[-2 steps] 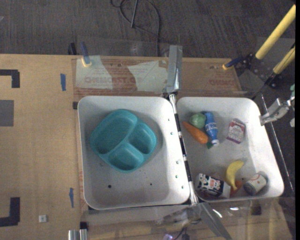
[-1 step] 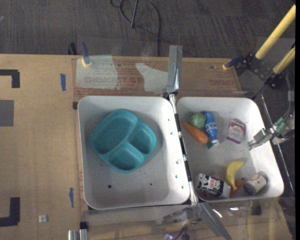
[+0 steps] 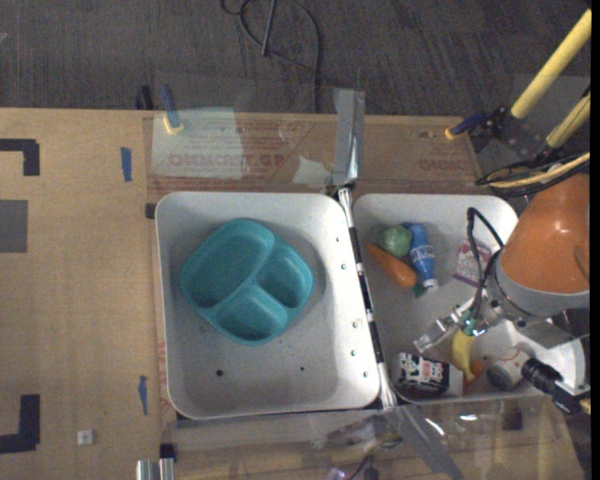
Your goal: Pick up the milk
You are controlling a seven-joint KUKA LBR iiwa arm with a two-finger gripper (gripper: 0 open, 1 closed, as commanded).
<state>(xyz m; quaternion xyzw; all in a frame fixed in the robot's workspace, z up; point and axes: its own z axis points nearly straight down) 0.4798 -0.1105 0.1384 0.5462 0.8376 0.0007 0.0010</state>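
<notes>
Black-and-white milk point(image 3: 424, 373) carton | lying flat | right bin point(image 3: 375, 309) front

This is a robotics lab or test cell rather than a home or a shop. A plywood worktop point(image 3: 75, 309) carries 2 shallow white bins point(image 3: 178, 281) set side by side, with a clear panel point(image 3: 234, 141) standing along their far edge. Black corner marks point(image 3: 23, 155) and strips of blue tape point(image 3: 126, 164) on the wood look like calibration or placement marks. Loose cables point(image 3: 272, 28) trail over grey carpet point(image 3: 112, 47) beyond the worktop. A grey and orange industrial arm point(image 3: 553, 244) reaches in from the right, with yellow tubing point(image 3: 553, 61) behind it. Toy food such as a plastic carrot point(image 3: 394, 266) lies in 1 bin, a teal divided plate point(image 3: 247, 279) in the other.
</notes>
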